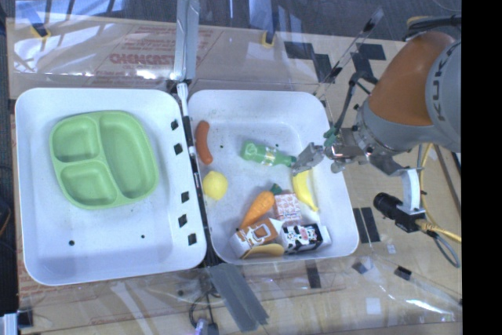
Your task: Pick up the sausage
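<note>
The milk cartons point(286, 235) sit nearest; the sausage point(203, 141) lies by the right bin's point(337, 216) left wall, gripper point(307, 157) opposite, jaw state unclear.

**What the view leaves unclear**

The gripper point(307, 156) is small and dark over the right bin point(329, 121). At five o'clock in that bin, the carton point(258, 234) overlaps a brown item point(267, 250). The cartons' printing is too small to read.

arm point(439, 90): grey casing, rounded | band: broad, orange, above wrist | gripper point(307, 156): dull grey metal, small dark fittings at its base
</note>
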Robot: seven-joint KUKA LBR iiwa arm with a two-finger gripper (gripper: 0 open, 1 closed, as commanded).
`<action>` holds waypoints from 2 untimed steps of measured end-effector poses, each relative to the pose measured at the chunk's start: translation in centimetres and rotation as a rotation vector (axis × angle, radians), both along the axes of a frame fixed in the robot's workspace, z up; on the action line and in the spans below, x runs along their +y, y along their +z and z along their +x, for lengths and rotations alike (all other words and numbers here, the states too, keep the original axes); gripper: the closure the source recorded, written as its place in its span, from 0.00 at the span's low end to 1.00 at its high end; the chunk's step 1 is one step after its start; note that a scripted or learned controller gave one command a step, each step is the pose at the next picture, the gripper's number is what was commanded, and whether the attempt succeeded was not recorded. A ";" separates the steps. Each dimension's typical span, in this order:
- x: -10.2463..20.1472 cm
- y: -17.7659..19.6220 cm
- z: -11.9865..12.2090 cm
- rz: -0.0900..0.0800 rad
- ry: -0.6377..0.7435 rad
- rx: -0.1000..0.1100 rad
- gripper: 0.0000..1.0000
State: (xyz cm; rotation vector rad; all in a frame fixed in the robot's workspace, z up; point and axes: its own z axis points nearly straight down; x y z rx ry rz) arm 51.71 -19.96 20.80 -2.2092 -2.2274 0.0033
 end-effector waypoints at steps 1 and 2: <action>3.5 -4.1 6.9 -0.001 0.106 -0.002 0.00; 9.6 -7.0 14.0 -0.001 0.204 -0.003 0.00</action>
